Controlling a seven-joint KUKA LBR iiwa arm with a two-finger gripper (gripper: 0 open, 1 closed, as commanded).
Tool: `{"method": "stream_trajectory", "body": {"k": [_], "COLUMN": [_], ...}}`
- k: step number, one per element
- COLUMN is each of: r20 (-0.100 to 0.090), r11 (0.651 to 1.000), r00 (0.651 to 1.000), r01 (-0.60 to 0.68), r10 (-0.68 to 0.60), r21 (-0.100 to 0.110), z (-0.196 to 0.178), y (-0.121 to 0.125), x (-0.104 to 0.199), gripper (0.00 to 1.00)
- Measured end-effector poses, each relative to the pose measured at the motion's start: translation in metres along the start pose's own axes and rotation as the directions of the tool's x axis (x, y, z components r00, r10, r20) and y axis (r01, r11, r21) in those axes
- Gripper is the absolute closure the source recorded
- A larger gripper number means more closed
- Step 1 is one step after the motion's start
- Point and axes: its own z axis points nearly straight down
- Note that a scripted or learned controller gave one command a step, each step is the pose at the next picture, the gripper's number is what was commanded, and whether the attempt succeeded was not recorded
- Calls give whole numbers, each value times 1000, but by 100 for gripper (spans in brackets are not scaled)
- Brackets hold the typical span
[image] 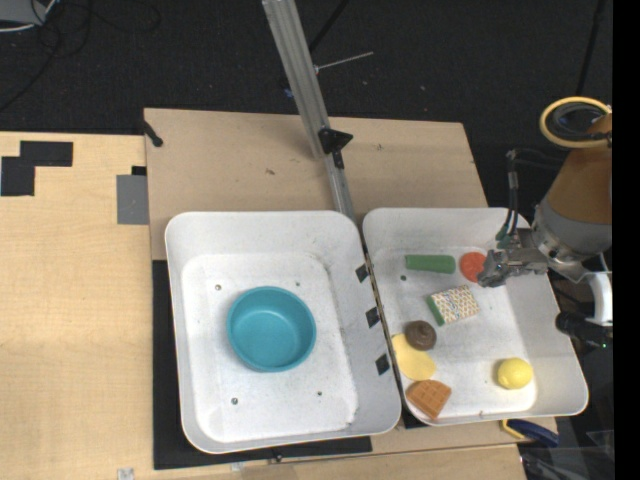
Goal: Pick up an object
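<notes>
The hand [492, 271] hovers near the right bin's [560, 388] far right edge beside a red disc [472, 264], its grip state impossible to tell, with bare floor toward the yellow ball [514, 373].

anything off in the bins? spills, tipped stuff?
Nothing stands out. The round teal bowl sits upright in the left white bin. In the right white bin, the green block, yellow ball and waffle-patterned piece lie apart, unspilled.

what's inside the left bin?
One teal bowl, upright, on the floor of the left bin. The bowl's inside looks bare; whatever lies beneath it is covered.
</notes>
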Motion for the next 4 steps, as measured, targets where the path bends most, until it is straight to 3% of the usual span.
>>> {"method": "stream_trajectory", "body": {"k": [2, 4], "r20": [0, -2], "r11": [1000, 1000], "r00": [1000, 1000], "r01": [-1, 2], "r10": [1, -2], "r21": [0, 4], "z": [-104, -104], "y": [-7, -17], "x": [1, 106], "gripper": [100, 100]}}
